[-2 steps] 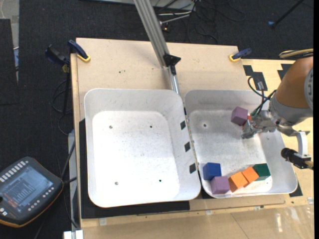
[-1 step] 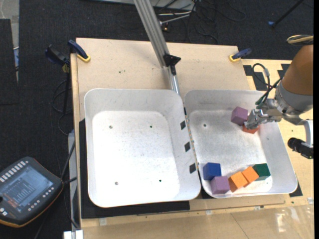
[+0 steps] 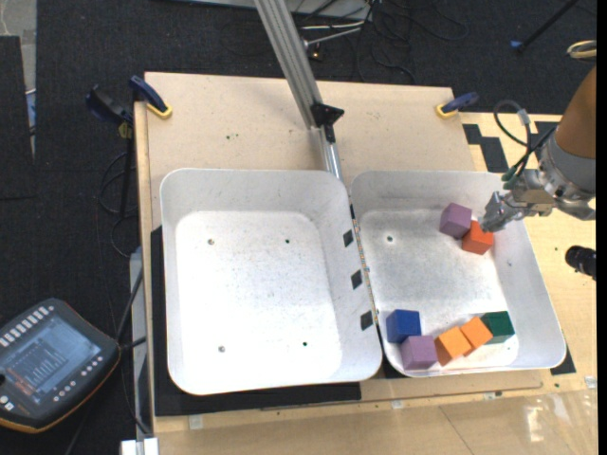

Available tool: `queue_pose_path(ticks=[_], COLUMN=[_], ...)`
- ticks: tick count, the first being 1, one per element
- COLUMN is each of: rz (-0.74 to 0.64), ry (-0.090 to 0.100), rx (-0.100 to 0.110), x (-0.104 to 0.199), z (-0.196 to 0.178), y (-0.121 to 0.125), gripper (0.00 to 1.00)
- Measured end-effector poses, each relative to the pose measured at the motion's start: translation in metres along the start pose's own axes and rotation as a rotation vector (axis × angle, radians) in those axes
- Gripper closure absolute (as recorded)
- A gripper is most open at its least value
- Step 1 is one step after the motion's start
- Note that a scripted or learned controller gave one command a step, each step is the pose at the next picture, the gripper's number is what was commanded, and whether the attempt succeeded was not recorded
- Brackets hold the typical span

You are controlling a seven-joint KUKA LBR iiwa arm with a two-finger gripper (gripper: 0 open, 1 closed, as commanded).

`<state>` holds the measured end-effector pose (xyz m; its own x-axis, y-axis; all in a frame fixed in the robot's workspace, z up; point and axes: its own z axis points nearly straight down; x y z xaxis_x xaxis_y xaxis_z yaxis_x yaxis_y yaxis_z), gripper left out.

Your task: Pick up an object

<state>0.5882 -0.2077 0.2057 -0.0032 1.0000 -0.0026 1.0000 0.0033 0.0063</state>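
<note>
overhead slanted view of a bench [image 3: 247,126] bearing two shallow white bins side by side. the left bin [image 3: 180,207] lies toward nine o'clock of the frame centre, and the right bin [image 3: 536,292] toward three o'clock. the arm [image 3: 579,140], grey with an orange band above the wrist, enters from the three o'clock edge and reaches down into the upper part of the right bin. the gripper [image 3: 495,216] sits low over the bin floor, just beside a red-orange cube [image 3: 477,241] at its six o'clock, with the tip appearing to touch the cube's top. a light purple cube [image 3: 456,220] stands at nine o'clock of the gripper, touching or nearly touching the red-orange cube. whether the fingers are released or clenched cannot be told at this angle, and no object is seen between them.

along the bin's six o'clock wall lies a row of four cubes: a blue cube [image 3: 403,324], a second purple cube [image 3: 418,352], an orange cube [image 3: 457,340] and a green cube [image 3: 497,326], the last three close together.

a metal pole [image 3: 289,50] runs from twelve o'clock down to the gap between the bins. blue-and-yellow clamps [image 3: 150,98] grip the bench corners at ten and one o'clock. a teach pendant [image 3: 47,358] rests on the dark floor at seven o'clock.
</note>
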Motion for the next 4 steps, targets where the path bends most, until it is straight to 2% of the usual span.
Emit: queue_pose_path(ticks=[1, 2, 4], rz=[-0.004, -0.004, -0.006], ry=[0.004, 0.005, 0.005], rx=[0.005, 0.008, 0.005], x=[0.05, 0.103, 0.213], z=[-0.005, 0.002, -0.03], y=[0.004, -0.002, -0.019], gripper=[1.0, 1.0, 1.0])
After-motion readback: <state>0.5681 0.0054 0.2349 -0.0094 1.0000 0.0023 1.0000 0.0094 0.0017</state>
